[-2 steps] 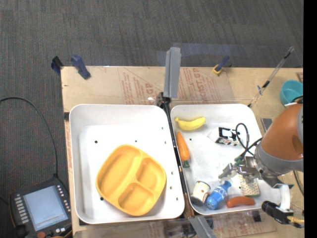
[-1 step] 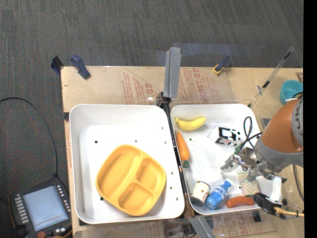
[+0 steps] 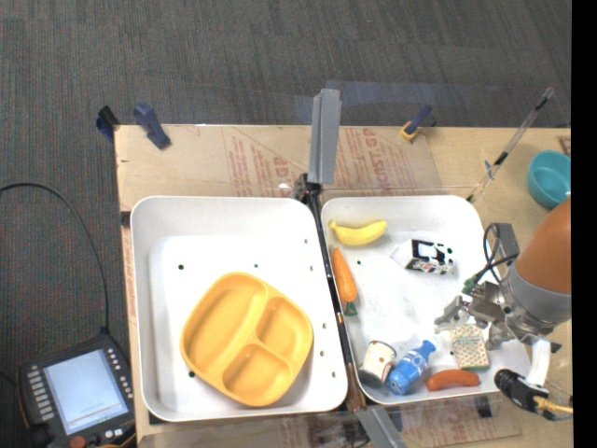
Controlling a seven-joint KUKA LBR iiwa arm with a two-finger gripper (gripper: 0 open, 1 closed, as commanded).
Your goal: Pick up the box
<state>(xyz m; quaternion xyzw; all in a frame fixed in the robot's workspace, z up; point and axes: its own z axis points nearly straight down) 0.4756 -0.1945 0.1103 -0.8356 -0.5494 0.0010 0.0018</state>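
Box lies just below claw in right bin; claw's grip state unclear

Right bin: open white floor through the middle, ringed by clutter. Banana up top near the rim, carrot hugging the left wall, box at upper right. Along the bottom edge it's packed: cup, blue bottle, sausage, patterned block, close together. The arm crowds the right side. Left bin: the yellow tray fills the centre, with bare floor along the top and left.
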